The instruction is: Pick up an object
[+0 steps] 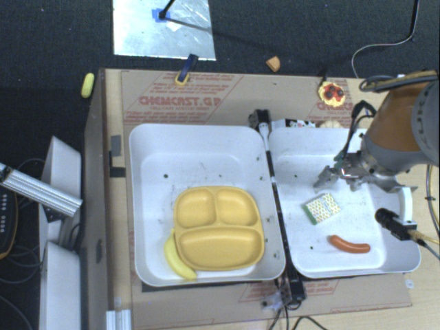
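Gripper [338,174] is being held at right of frame above the sponge [322,208], jaws seemingly open, nothing being gripped.

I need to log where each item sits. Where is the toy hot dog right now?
The hot dog lies in the right bin, near its front edge, just below and right of the small green patterned block.

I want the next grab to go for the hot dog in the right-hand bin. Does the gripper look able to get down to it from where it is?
Probably yes. The hot dog lies alone on the right bin's floor, apart from the green-patterned block, with nothing over it. The gripper hangs above that same bin.
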Available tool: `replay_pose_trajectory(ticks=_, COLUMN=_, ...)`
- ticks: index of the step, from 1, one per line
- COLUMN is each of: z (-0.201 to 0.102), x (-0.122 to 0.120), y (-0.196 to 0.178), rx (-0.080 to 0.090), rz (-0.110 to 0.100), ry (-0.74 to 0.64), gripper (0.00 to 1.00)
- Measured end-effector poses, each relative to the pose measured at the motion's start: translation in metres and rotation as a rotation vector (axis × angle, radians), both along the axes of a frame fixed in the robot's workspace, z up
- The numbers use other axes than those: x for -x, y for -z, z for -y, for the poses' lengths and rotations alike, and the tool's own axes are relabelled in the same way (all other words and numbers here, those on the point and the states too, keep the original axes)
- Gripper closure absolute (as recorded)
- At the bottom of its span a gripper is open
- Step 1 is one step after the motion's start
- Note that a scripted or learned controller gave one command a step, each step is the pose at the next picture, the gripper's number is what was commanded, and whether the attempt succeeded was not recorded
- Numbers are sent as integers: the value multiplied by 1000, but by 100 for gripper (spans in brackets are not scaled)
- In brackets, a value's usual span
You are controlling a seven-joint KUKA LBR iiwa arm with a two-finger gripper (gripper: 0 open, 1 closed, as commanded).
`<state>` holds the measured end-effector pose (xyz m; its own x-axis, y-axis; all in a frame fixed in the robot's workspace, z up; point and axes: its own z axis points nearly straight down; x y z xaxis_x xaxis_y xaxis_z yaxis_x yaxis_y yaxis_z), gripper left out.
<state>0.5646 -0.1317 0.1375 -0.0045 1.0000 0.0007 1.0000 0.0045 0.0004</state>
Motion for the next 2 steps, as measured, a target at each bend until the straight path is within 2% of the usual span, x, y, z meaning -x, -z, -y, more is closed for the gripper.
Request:
replay_pose_trajectory(ticks=1, z=-20, x=20, y=41, rx=2, rz=4, ry=3, gripper=0)
replay_pose_trajectory(ticks=2, z=-21, x=20, y=31, rx=1, rz=3, ry=1, gripper=100)
